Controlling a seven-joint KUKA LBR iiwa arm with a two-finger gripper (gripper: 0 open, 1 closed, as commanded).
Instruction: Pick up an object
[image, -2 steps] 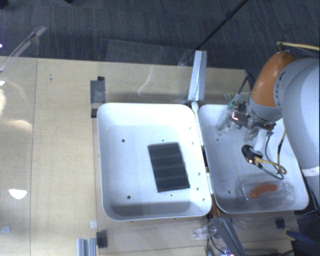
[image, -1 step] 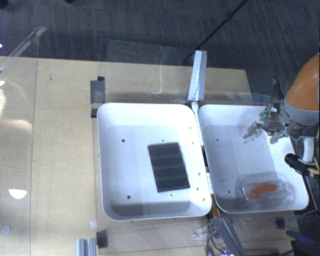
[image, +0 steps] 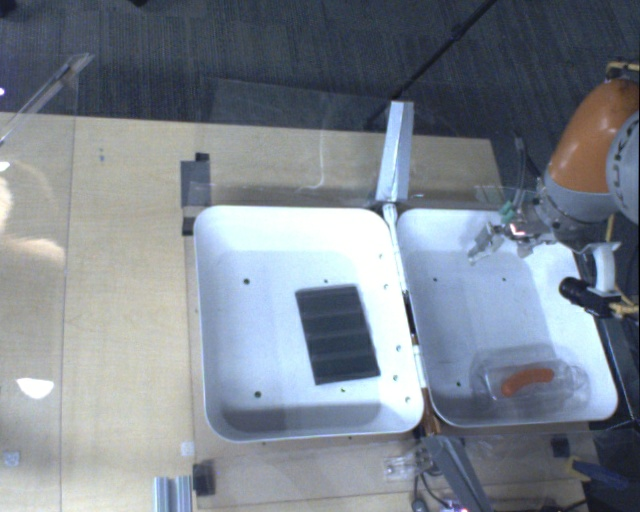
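A black ribbed rectangular pad lies flat in the middle of the left bin. A clear plastic packet with an orange piece inside rests in the near right corner of the right bin. My gripper hangs over the far right part of the right bin, well away from both objects. Its fingers are spread open with nothing between them. The grey arm with its orange band comes in from the right.
A metal post stands behind the seam between the bins. A black bracket sits at the left bin's far left corner. Cables and a clamp lie at the front edge. Bare wooden bench extends to the left.
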